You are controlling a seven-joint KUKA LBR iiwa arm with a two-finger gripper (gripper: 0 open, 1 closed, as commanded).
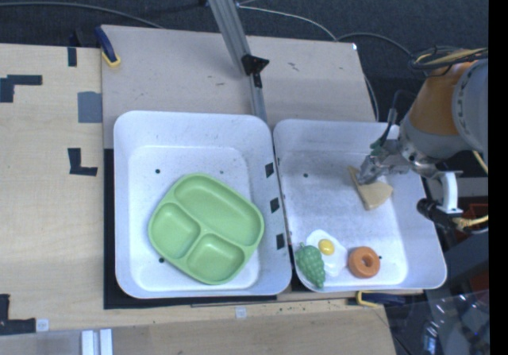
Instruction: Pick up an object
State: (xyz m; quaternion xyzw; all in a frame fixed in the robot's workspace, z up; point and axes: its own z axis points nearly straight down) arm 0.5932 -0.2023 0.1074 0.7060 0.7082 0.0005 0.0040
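- Grey and orange: the arm (444, 107) enters from the right edge of the view, its orange band above the wrist, and bends down and leftward over the right bin (313, 147).
- The wrist ends in the jaws (370, 171), which point down into the upper middle of the right bin.
- The jaws sit at the top edge of a tan wedge-shaped object (375, 194), seemingly touching it. Whether they are apart, together or clamped on the wedge cannot be told from this angle.
- The tan wedge lies on the bin floor, right of centre, just below and slightly right of the jaws.
- Along the lower wall of the right bin lie three more items: a green bumpy toy vegetable (311, 266) at the left corner, a fried-egg toy (327, 250) touching it on its right, and an orange-brown ring like a doughnut (364, 262) just beside the egg.
- The left bin (131, 187) holds a light green divided plate (206, 228) with three compartments, lying flat and turned at an angle, lower centre.
- The two white bins stand side by side, their inner rims overlapping, on a pale board (175, 67) laid over the wooden surface (40, 187).
- A grey metal bar (226, 12) slants from the top of the view down to the seam between the bins.
- Thin cables (317, 24) run over the dark floor beyond the board.
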